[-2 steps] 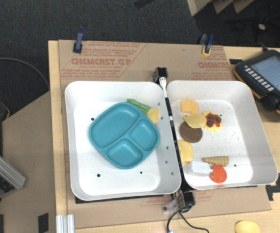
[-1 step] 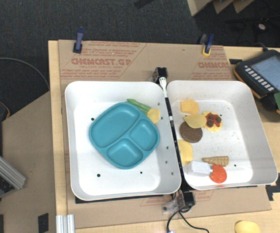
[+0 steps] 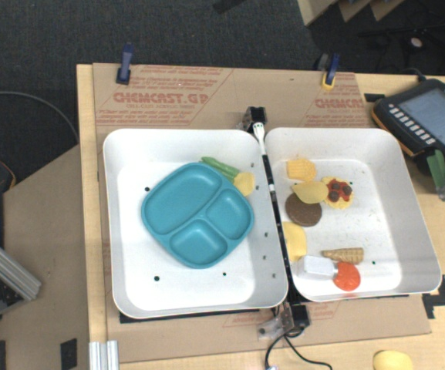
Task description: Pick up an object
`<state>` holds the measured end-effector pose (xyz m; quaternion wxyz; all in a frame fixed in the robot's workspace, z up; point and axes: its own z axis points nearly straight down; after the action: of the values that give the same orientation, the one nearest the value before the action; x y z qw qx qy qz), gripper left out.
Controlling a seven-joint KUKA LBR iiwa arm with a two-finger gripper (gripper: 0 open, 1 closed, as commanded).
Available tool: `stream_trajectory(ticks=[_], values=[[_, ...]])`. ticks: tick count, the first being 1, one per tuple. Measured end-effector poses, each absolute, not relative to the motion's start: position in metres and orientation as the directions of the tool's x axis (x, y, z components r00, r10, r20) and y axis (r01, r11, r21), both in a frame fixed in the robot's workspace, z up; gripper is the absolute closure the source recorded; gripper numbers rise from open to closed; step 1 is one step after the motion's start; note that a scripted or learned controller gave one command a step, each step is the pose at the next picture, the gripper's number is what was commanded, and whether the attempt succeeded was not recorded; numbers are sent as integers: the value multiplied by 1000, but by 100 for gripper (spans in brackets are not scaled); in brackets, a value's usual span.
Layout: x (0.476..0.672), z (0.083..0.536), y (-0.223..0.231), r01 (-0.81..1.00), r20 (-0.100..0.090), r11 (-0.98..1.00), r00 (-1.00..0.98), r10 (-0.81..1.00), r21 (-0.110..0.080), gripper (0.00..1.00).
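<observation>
Bins – two, white, side by side, rims touching. How wide my hand stands: I cannot tell.

Left bin (image 3: 129,268): one blue divided plate (image 3: 197,216), one green piece (image 3: 220,166), one yellow piece (image 3: 244,182) – both at the plate's far edge. Open floor lies around the plate.

Right bin (image 3: 392,206): eight small toy foods clustered on its left half, among them a brown disc (image 3: 304,210), a cone (image 3: 342,254) and a red piece (image 3: 347,277). Its right half is bare.

Backing sheet (image 3: 168,99): red print, "CHEMCAST" readable. Clamps: two, at the far edge.
</observation>
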<state>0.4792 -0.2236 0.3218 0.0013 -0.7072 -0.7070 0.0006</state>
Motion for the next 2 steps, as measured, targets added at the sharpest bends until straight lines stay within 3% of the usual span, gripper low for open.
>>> stream_trajectory(ticks=[1,2], values=[[480,382,-224,1000,-5,1,-1,1000,9,100],[479,372,-224,1000,-1,0,0,1000,0,100]])
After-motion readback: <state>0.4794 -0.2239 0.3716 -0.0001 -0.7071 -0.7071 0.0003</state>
